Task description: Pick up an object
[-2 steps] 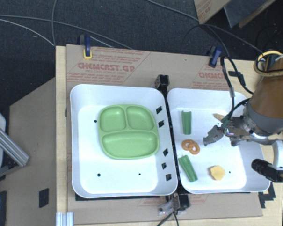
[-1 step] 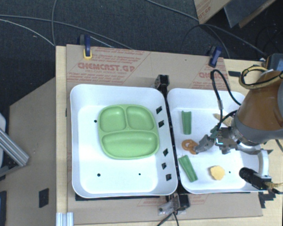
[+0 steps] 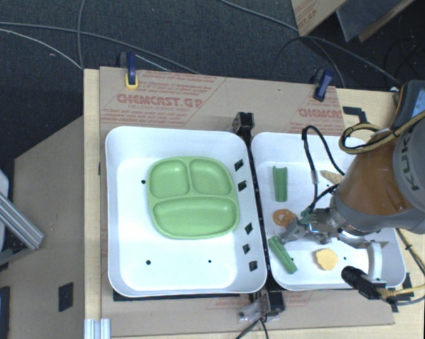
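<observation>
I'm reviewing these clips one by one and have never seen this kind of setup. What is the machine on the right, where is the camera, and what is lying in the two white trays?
The single camera sits above the bench, looking down at a slant. The grey and orange machine on the right is a robot arm; its two-finger gripper reaches low into the right shallow white bin.

The left shallow white bin holds a light green plastic plate with three compartments. The right bin holds an upright-lying green stick, a second green stick lying at a slant near the front, a small brown pretzel-shaped piece and a small yellow chunk.

The gripper is beside the pretzel piece and the slanted stick. Whether it holds anything cannot be told from this view.
</observation>
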Robot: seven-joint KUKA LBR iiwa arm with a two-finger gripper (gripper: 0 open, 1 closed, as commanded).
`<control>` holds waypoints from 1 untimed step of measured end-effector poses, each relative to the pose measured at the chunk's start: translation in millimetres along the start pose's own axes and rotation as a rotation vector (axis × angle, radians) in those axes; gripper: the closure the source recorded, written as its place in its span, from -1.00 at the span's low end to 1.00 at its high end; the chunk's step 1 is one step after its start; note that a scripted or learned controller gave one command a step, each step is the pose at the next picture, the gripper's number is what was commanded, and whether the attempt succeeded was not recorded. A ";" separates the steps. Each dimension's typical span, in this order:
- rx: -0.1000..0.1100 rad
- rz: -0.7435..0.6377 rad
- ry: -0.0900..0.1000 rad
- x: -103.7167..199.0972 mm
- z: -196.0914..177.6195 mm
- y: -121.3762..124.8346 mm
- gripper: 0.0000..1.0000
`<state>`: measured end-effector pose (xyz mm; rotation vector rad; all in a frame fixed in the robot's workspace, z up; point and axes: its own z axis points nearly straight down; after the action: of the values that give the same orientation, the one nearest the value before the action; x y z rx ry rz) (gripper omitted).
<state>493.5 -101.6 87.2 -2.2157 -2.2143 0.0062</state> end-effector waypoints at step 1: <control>-0.005 0.000 -0.001 0.3 2.7 -0.5 -1.00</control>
<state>493.0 -101.2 84.4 -2.2187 -2.2170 0.0017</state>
